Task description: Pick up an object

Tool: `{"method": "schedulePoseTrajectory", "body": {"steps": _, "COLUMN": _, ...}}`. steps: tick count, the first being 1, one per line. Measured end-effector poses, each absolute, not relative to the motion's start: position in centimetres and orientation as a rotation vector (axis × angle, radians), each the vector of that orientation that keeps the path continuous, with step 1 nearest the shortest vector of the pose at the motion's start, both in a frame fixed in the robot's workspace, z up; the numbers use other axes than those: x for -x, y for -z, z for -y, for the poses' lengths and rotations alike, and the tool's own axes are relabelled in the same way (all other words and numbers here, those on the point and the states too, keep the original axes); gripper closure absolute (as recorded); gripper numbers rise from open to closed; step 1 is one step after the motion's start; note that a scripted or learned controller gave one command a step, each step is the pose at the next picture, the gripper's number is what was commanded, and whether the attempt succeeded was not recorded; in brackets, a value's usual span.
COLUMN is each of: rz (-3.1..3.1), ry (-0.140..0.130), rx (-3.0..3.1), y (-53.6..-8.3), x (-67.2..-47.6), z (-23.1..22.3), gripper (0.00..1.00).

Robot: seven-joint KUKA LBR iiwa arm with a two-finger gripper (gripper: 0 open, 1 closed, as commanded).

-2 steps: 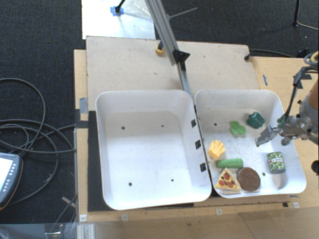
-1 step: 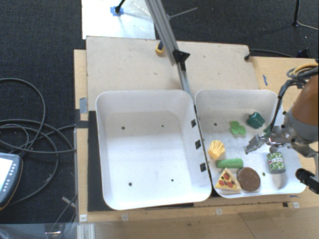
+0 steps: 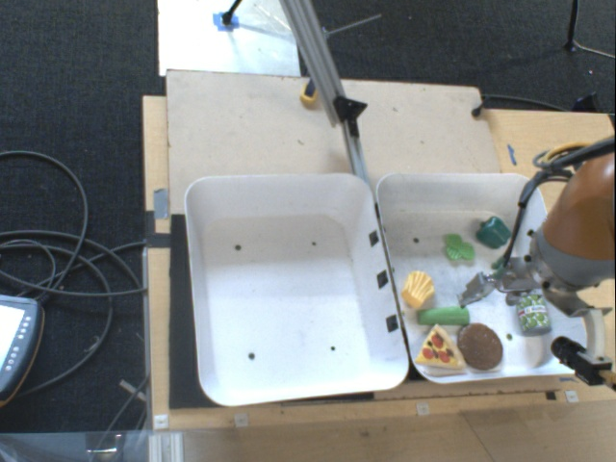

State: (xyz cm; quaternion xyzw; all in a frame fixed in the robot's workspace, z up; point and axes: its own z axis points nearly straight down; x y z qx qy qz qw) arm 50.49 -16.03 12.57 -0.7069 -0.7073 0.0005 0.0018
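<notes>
The right bin holds several toy foods. There is a green leafy piece, a teal block, a yellow ridged piece, a green cucumber, a pizza slice, a brown round patty and a small can with a green label. My gripper reaches in from the right, low over the bin's middle. It hangs just above the cucumber and right of the yellow piece, with nothing visibly held.
The left bin lies beside the right one, past a shared divider with black clips. A grey pole slants over the bench from the top. The arm's orange band covers the right bin's far right edge.
</notes>
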Motion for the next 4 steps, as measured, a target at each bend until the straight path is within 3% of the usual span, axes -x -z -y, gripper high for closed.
{"method": "schedulePoseTrajectory", "body": {"steps": 1, "rz": 2.225, "ry": 0.003, "rx": 2.222, "y": -13.9, "x": -50.7, "z": 16.2, "gripper": 1.0}}
{"method": "schedulePoseTrajectory", "body": {"steps": 2, "rz": 2.232, "ry": 0.006, "rx": 2.221, "y": -20.2, "x": -50.6, "z": 16.3, "gripper": 1.0}}
{"method": "schedulePoseTrajectory", "body": {"steps": 3, "rz": 2.232, "ry": 0.005, "rx": 2.219, "y": -23.4, "x": -50.8, "z": 16.3, "gripper": 1.0}}
{"method": "schedulePoseTrajectory", "body": {"steps": 4, "rz": 2.233, "ry": 0.004, "rx": 2.209, "y": -22.4, "x": -52.0, "z": 10.9, "gripper": 1.0}}
